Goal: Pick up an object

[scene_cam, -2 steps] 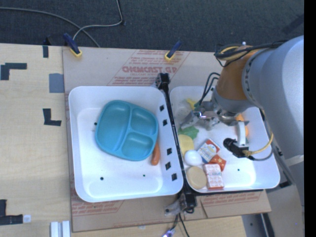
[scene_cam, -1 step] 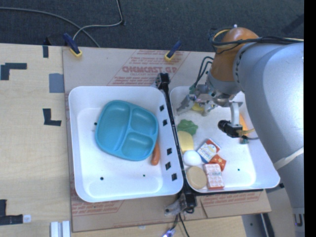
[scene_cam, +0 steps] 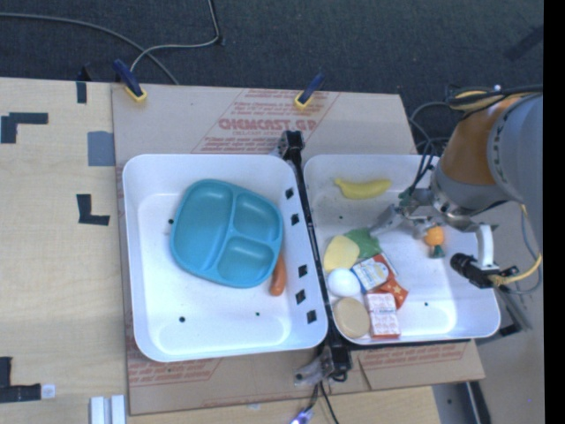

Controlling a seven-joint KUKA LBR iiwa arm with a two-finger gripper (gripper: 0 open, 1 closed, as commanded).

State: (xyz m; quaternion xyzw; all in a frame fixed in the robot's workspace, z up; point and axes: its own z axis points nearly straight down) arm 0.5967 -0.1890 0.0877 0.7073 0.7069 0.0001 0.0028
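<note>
My gripper hangs low over the middle of the right bin, reaching in from the right. It sits just right of a green leafy item and below a yellow banana. A small orange object lies just right of the gripper, beside the wrist. In the bin's left part lie a yellow round piece, a white egg, a red-and-white packet, a tan disc and a small pink carton. I see nothing held in the gripper.
The left bin holds a blue divided plate and an orange carrot near its right wall. A black divider runs between the bins. The grey arm with its orange band and cables crowds the right side.
</note>
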